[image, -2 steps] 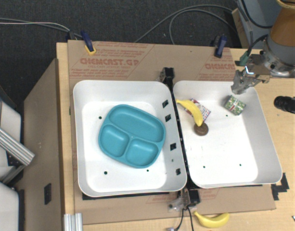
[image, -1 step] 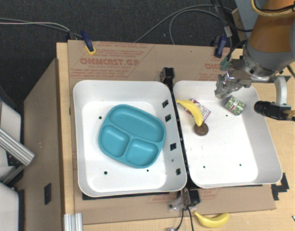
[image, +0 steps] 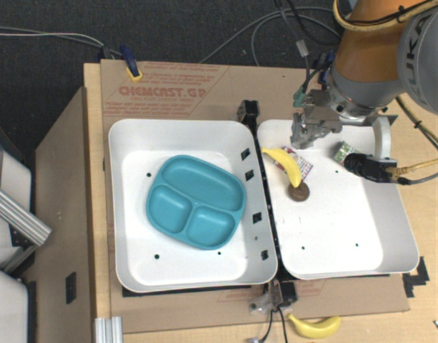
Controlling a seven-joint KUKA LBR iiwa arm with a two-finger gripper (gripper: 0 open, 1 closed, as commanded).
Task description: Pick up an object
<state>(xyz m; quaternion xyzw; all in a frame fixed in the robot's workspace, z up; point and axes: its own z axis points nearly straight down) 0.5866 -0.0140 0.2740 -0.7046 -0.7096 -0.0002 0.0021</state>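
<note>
Banana (image: 286,164) lies in right bin (image: 347,241), upper left, hand (image: 306,136) just above-right of it. Looks light, smooth, curved (toy, I'd guess); I'd grip across middle. Can't tell hand's opening.

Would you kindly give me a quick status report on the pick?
Gripper above right bin's far-left corner, nothing held. Banana just below it. Brown disc touches banana's tip.

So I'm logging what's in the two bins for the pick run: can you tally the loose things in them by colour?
Teal: 1, the divided plate in the left bin.
Yellow: 1, the banana in the right bin.
Brown: 1, the small round disc beside it.
Total: 3
</note>
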